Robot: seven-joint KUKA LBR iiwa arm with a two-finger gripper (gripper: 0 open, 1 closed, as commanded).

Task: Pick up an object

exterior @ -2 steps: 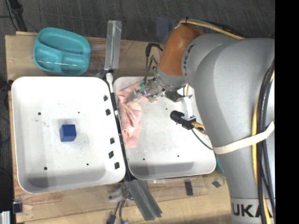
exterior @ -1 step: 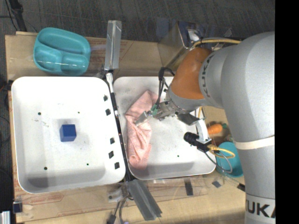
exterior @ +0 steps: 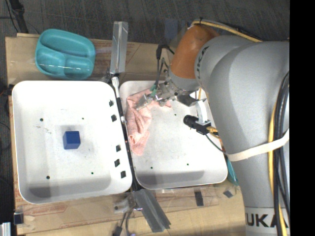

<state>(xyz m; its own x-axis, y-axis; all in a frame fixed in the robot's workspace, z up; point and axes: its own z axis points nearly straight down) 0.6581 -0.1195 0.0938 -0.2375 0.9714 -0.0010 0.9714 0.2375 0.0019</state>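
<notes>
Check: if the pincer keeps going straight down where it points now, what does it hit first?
Most likely the pink cloth: the pincer sits at its upper edge in the right bin. Depth is hard to judge from above, so contact may already exist.

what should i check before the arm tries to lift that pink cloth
1. Gripper over the target: ok, it sits at the upper end of the pink cloth in the right bin.
2. Cloth actually held: cannot tell, the contact point is too cluttered to read.
3. Cloth free to rise: not ok, it lies bunched against the bin's left wall.
4. Lift path: ok, nothing hangs above the cloth but the arm itself.
5. Other things out of the way: ok, the blue block is apart in the left bin, and the teal tray is outside both bins.
</notes>
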